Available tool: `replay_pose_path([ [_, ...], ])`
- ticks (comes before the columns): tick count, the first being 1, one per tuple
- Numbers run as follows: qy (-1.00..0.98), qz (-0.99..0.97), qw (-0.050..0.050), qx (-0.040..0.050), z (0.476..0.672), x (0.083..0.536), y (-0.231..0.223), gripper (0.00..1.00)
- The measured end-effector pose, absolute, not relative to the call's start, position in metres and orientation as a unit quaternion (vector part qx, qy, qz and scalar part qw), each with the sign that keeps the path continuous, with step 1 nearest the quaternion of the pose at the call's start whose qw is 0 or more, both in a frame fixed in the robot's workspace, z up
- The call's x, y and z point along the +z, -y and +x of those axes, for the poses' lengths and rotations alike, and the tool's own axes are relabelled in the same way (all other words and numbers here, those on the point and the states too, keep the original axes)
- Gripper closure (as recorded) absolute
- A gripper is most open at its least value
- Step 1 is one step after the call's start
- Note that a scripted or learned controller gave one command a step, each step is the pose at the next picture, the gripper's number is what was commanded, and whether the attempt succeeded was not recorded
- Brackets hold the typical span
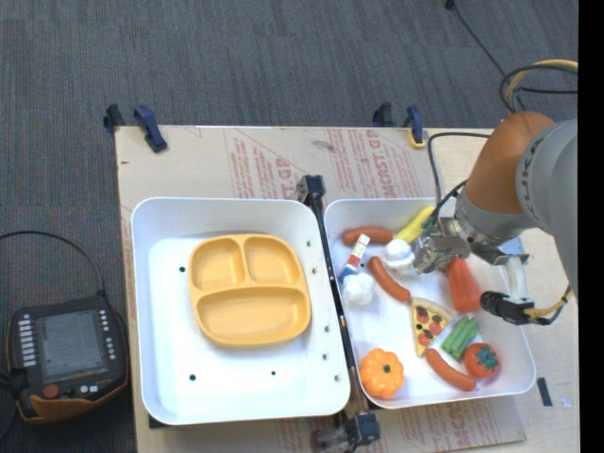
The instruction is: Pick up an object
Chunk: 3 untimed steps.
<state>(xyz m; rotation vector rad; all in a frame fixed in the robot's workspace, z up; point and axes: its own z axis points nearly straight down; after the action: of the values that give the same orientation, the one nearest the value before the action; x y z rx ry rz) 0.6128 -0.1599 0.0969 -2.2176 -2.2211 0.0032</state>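
My gripper [427,254] is low in the right bin [522,385], near its upper middle, with the grey arm and its orange band behind it on the right. Just left of it lies a small white object [397,251], and a yellow piece [415,223] pokes out above it. A long red piece [463,285] lies right below the gripper. Close by are a brown sausage [389,278], a pizza slice [431,321] and a white garlic-like lump [359,291].
The right bin also holds a second sausage [368,235], a small bottle [357,251], an orange pumpkin [382,373], a green piece [460,336], a tomato [481,360] and a third sausage [449,370]. In the left bin [156,347] lies a yellow divided plate [251,287].
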Motion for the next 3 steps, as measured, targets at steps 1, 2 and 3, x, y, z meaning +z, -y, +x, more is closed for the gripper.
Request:
replay_pose_path([
  [1,0.708,-0.706,0.002,0.001,0.6129,0.097,0.1596,0.0],
  [2,0.709,-0.706,0.003,0.0018,0.613,0.105,0.1599,1.0],
  [3,0.709,-0.705,0.003,0.0019,0.613,0.1049,0.1597,0.0],
])
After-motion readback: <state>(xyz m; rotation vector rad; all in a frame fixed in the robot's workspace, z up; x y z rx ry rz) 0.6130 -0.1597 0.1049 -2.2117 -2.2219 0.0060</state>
